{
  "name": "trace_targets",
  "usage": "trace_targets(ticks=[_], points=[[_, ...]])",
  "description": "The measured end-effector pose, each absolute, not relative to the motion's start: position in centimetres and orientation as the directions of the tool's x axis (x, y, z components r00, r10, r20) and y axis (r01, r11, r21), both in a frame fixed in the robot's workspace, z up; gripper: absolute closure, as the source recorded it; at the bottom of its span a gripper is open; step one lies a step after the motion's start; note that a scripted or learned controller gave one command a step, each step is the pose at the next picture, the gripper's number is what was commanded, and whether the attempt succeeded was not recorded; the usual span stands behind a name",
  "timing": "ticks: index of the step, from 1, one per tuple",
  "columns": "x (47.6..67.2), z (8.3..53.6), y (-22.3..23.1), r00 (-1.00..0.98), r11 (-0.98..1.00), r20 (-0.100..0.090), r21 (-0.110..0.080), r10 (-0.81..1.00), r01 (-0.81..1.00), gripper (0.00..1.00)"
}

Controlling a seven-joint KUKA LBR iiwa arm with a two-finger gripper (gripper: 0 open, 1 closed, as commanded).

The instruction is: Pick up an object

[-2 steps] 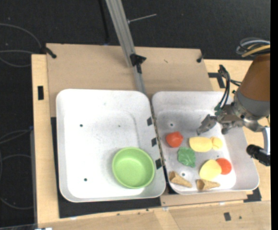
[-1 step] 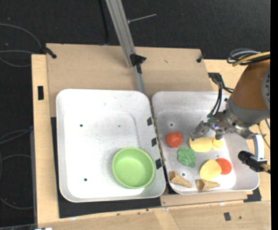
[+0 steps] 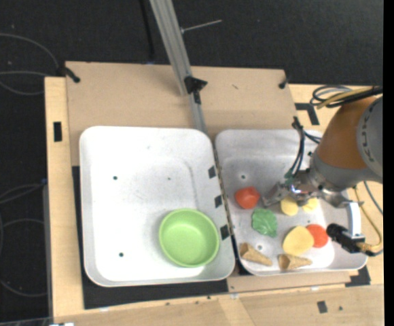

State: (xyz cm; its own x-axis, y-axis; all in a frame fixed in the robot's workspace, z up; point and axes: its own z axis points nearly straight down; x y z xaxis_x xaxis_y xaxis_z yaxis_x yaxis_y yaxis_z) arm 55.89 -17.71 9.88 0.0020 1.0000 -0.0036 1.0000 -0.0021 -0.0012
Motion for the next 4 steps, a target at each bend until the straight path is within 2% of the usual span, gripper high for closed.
trace_targets(ticks=[1, 2, 3, 4], points=[[56.4, 11.8, -18.0, 0.007, -0.007, -0.01, 0.02, 1.0, 1.0, 1.0], [56.2, 18.2, -18.0, -0.001, 0.001, -0.002, 0.009, 1.0, 1.0, 1.0], [56.0, 22.6, -18.4, -0.003, 0.003, -0.002, 0.007, 1.0, 1.0, 1.0], [56.4, 29.1, -18.7, -0.004, 0.004, -0.003, 0.009, 1.0, 1.0, 1.0]])
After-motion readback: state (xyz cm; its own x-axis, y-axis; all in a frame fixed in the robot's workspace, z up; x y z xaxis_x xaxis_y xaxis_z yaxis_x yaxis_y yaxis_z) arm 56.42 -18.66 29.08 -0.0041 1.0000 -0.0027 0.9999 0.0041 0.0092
